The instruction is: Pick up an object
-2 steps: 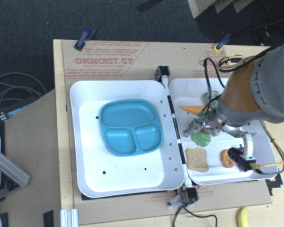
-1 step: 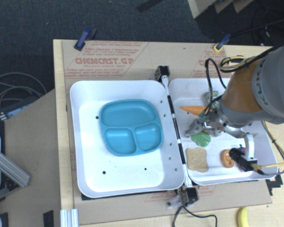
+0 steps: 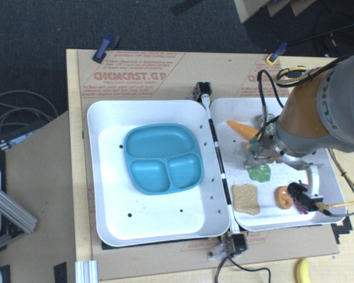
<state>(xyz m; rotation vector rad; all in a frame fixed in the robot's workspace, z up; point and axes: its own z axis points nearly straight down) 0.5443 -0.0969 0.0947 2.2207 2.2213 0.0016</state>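
You've got the grey arm w/ orange band (image 3: 307,108) over the right white bin (image 3: 324,214); its gripper (image 3: 258,157) sits just above a small green lumpy object (image 3: 260,173). Can't tell its state. Orange carrot-shaped piece (image 3: 243,128) lies far-left, tan bread slice (image 3: 246,198) near-left, orange ring (image 3: 284,197) beside it. Left white bin (image 3: 106,217) holds a blue three-section plastic plate (image 3: 163,158).

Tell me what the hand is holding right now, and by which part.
Cannot be told: the hand sits just above the green piece, its grip hidden.

blue clamp (image 3: 106,48), loose cables (image 3: 15,122), yellow item (image 3: 302,271)
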